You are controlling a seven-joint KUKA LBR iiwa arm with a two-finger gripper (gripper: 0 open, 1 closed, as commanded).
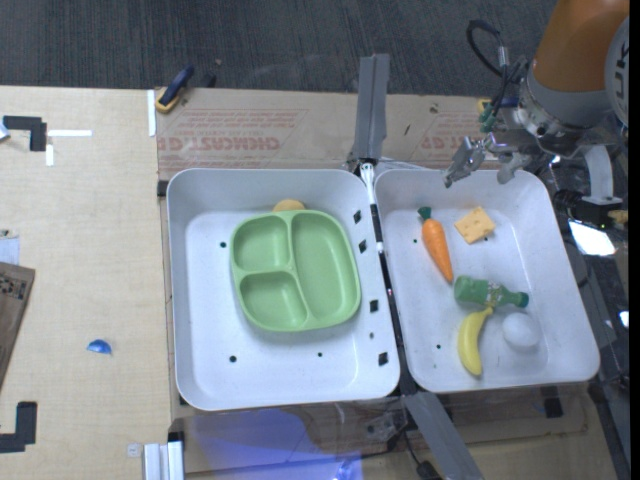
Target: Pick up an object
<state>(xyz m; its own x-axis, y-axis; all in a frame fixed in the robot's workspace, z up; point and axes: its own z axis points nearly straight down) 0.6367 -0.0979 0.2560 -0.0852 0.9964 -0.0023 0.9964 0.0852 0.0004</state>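
- Right bin (560,368), lower right of frame: banana (472,341) nearest the front, white egg (520,330) just right of it.
- Green bottle (487,293) lies on its side just above the banana.
- Carrot (436,247) mid-bin, tilted; cheese wedge (474,225) near it, to the right.
- Left bin (190,368): green divided plate (296,269), a yellow item (289,206) peeking out behind its far rim.
- Gripper (484,162) at upper right over the right bin's far rim, fingers apart, nothing between them.

Bench (80,228), two white bins (200,368)
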